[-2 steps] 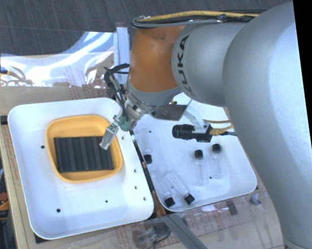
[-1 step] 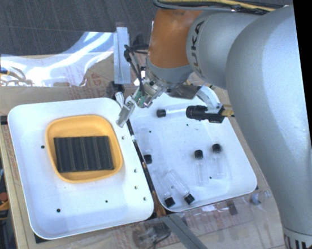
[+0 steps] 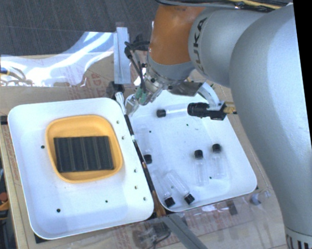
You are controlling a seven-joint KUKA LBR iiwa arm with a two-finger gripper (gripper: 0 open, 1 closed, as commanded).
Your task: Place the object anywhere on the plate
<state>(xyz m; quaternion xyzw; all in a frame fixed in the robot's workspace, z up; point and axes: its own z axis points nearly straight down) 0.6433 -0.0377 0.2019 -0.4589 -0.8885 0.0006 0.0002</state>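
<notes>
At the near edge of the right bin (image 3: 240, 181), which sat on the table (image 3: 103, 244), two clear vials lay close together. These were the near-left vial (image 3: 169, 193) and the near-right vial (image 3: 183, 190), each with its black cap toward the camera. Farther in, the middle-left vial (image 3: 199, 164) and the middle-right vial (image 3: 217, 157) lay side by side, caps pointing away. The far vial (image 3: 168, 112) lay crosswise near the bin's far wall.

Any of these could have been the task's object; all were in the right bin and none was on the plate. A vial like these looked light, stiff and smooth, likely glass or hard plastic. It would probably roll or slip, and might crack under a hard squeeze. The surest hold seemed to be across the round body, close to the cap.

In the left bin (image 3: 38, 205) sat the plate (image 3: 79, 124), a yellow rounded rectangle with a raised rim and a dark ribbed panel in its middle. Both bins were shallow, glossy white plastic.

Farthest off, over the right bin's far left corner, hung the pincer (image 3: 136, 98), near the far vial. Whether it was open or closed could not be told.
</notes>
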